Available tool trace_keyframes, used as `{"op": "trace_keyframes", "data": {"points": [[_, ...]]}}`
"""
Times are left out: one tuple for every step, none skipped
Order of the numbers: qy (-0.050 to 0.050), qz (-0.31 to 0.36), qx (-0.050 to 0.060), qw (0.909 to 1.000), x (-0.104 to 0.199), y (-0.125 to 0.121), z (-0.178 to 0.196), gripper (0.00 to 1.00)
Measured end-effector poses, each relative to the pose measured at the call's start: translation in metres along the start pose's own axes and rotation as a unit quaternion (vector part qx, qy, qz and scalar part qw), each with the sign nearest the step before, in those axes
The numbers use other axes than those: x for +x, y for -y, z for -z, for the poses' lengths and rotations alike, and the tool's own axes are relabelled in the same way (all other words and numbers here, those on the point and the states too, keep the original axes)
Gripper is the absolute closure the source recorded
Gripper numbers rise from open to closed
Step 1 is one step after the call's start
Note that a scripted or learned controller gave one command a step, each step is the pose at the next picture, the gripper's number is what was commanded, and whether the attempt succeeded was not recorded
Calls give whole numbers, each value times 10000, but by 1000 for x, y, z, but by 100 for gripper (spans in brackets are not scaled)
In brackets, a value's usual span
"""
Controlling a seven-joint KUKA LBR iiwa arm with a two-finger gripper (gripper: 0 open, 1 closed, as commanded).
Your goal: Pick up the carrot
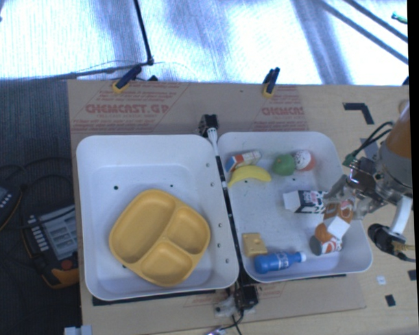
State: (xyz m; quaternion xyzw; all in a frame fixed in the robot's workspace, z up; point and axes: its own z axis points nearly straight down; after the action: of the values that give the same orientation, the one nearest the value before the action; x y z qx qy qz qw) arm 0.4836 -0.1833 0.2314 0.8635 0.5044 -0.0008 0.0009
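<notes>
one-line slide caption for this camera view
Gripper over the right bin near an orange-and-white item; yellow divided plate in the left bin.

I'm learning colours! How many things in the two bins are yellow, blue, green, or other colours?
Yellow: 3, the plate, banana, block
Blue: 1, the bottle
Green: 1, the ball
Other or mixed colours: 4, including the cow-patterned carton
Total: 9

Grey arm, orange band, black cables looping beside metal wrist.
</notes>
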Motion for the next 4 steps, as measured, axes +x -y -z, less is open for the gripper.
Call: {"op": "trace_keyframes", "data": {"points": [[-2,86,6,10000,-24,-26,31,100],[-31,-1245,-46,9922,16,-20,-90,100],[1,-2532,8,9674,-27,-15,28,100],[4,-4149,32,9099,20,13,-85,100]]}}
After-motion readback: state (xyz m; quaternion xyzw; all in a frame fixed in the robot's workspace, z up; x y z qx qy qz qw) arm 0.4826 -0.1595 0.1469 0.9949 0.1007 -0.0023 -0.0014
